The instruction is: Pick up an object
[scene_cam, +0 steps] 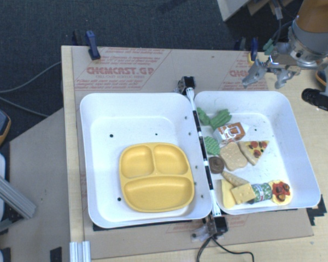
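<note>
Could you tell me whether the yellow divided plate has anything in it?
Empty: all three compartments of the yellow plate show bare yellow.

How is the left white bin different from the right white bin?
The left white bin holds one yellow divided plate; the right white bin holds many small toy foods crowded toward its left side. Both bins are shallow, white and similar in size.

**Single fixed overhead camera, slanted view**

One camera, high above the pale cardboard-covered surface, looks down at a slant. Medium distance: both shallow white plastic bins fit in frame side by side. Dark carpet floor shows along top and left.
</note>
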Motion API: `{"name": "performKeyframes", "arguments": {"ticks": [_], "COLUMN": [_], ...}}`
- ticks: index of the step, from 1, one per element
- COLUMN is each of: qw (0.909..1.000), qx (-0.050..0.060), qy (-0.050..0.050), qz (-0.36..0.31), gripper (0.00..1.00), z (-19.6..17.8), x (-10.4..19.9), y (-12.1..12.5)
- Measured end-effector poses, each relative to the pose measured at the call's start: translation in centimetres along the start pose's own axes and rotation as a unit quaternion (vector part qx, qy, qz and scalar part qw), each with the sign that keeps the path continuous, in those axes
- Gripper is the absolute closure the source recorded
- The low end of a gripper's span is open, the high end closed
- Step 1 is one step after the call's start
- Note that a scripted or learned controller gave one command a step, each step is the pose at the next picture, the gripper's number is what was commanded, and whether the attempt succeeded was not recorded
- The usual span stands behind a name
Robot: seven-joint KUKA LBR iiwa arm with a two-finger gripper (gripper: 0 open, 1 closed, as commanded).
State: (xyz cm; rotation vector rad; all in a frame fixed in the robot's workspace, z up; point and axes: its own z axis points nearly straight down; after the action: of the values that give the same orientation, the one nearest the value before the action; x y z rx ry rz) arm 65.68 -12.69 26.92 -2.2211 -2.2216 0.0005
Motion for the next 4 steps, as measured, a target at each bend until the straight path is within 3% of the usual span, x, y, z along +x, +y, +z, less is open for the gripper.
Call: {"name": "performKeyframes", "arguments": {"ticks": [1,2,3,4], "qw": [1.0000,1.0000,1.0000,0.9999], "qx": [0.006,0.005,-0.004,0.015], "qy": [0.002,0.001,-0.001,0.005], "qz": [-0.001,0.001,-0.001,0.000], "gripper": [0.00,0.00,0.00,0.00], "z": [11.4,17.1,18.1,18.2], "x": [2.7,3.3,1.6,0.6], "y": [-2.5,-9.2,-3.7,-0.3]}}
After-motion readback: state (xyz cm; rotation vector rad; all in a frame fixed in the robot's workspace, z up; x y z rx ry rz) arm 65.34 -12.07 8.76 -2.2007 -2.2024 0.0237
